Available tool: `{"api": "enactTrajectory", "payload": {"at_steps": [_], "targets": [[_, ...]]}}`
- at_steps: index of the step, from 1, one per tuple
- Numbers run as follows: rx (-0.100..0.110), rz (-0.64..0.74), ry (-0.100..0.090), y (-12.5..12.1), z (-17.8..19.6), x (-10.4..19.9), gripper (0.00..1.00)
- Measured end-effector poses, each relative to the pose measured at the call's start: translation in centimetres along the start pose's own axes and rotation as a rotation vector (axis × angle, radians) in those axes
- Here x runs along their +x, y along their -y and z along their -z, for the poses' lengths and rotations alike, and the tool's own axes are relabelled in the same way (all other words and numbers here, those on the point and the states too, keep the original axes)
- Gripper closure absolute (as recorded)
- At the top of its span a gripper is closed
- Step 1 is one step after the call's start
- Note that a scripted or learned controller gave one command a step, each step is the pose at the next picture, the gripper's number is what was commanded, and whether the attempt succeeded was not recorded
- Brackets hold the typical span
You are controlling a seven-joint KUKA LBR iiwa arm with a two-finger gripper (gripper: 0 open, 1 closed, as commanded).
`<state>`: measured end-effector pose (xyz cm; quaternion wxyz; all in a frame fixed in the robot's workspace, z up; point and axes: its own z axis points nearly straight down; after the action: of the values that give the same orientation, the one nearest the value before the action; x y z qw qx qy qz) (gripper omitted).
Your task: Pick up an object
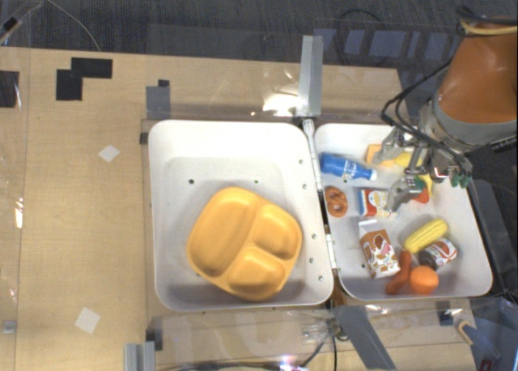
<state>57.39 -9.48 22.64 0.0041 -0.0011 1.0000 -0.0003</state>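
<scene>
I've got the arm [477, 78] coming in at upper right of frame, grey w/ orange band, reaching down over the right bin [477, 276]. Left bin [166, 199] fills mid-frame and holds a big yellow divided plate [245, 241], sitting toward its lower half. Right bin carries the small stuff: blue bottle [346, 168] lying on its side near the top left, a red-white packet [377, 202] below it, pretzel [335, 200] by the left wall, brown carton [377, 252] lower centre, corn cob [426, 234] to its right, a dark can [438, 255] and an orange [423, 279] near the bottom. Gripper [409, 185] hangs just above the packet's right edge; fingers point down, but I can't tell how far apart they are, or whether anything's in them.
</scene>
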Motion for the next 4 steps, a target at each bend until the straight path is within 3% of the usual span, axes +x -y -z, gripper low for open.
{"api": "enactTrajectory", "payload": {"at_steps": [1, 2, 3, 4], "targets": [[0.0, 0.05, 0.004, -3.2, 3.7, 4.5, 0.0], [-0.002, -0.133, -0.003, -7.9, -3.1, 6.1, 0.0], [-0.001, -0.514, -0.003, -12.0, -4.0, 8.6, 0.0], [-0.002, -0.753, -0.004, -19.7, -4.1, 8.6, 0.0]]}}
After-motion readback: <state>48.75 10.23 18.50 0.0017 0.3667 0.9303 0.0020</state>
